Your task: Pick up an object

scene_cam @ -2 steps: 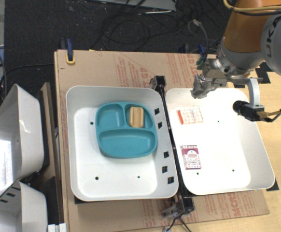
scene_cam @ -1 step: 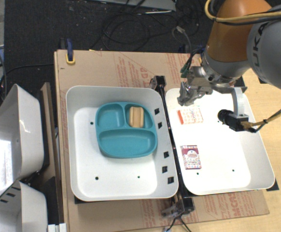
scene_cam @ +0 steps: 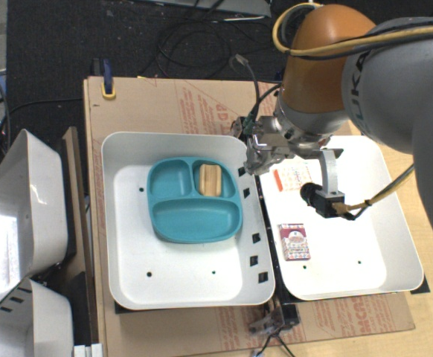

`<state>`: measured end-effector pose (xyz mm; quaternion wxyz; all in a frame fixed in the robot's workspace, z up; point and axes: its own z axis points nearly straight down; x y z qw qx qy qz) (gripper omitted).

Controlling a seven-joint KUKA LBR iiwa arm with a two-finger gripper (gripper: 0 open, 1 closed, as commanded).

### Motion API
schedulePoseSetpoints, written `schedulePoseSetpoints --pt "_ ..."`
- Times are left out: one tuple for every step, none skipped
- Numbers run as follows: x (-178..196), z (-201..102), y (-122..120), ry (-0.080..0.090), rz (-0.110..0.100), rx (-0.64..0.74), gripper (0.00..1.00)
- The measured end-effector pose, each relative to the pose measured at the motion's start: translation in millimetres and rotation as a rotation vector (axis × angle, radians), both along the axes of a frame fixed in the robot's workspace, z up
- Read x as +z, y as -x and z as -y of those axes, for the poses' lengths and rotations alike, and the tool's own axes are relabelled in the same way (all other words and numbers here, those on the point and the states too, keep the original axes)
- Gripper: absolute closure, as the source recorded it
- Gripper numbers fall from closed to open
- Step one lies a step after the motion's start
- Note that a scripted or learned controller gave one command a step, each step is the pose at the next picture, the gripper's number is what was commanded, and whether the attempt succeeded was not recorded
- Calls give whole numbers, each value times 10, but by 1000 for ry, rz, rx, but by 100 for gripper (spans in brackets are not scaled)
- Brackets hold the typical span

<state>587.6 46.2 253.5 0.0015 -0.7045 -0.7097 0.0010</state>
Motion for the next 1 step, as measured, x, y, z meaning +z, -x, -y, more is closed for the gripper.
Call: schedulePoseSetpoints --pt "-40 -511 249 1 1 -2 100"
